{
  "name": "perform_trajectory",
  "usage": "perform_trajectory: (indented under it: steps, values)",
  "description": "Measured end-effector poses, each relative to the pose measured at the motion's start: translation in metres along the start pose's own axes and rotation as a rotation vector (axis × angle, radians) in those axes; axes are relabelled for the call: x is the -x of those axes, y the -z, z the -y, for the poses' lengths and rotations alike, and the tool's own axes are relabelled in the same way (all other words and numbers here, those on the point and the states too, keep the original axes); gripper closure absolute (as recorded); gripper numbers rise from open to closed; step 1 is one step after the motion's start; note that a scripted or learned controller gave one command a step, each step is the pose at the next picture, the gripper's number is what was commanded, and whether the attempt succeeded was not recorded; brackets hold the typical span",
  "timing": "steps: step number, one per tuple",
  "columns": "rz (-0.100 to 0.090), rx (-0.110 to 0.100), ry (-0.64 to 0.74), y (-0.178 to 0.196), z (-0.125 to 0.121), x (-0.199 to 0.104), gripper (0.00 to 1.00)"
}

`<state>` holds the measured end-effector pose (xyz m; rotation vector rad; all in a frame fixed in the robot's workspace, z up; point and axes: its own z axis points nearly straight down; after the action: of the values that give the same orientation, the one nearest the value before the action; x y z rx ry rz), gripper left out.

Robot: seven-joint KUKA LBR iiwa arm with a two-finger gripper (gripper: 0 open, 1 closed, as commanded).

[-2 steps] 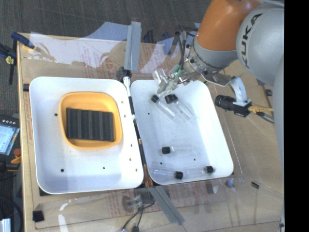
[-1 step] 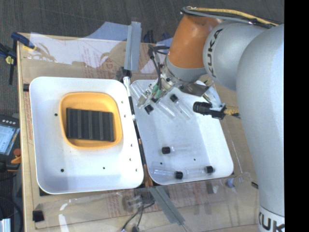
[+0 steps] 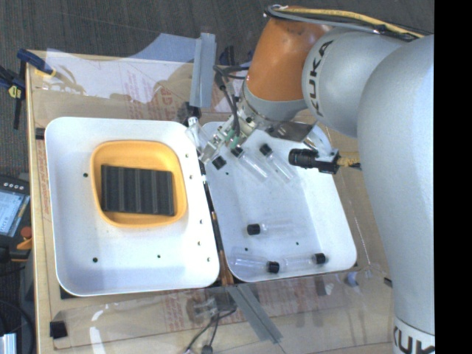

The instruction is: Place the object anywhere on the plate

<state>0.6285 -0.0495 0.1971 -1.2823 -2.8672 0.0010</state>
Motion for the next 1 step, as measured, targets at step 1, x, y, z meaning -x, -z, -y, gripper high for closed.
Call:
perform_trajectory:
  steps: [1]
  values:
    - [-0.002, -0.002, 0.287, -0.0059, -0.0067, -0.0135, 1.0]
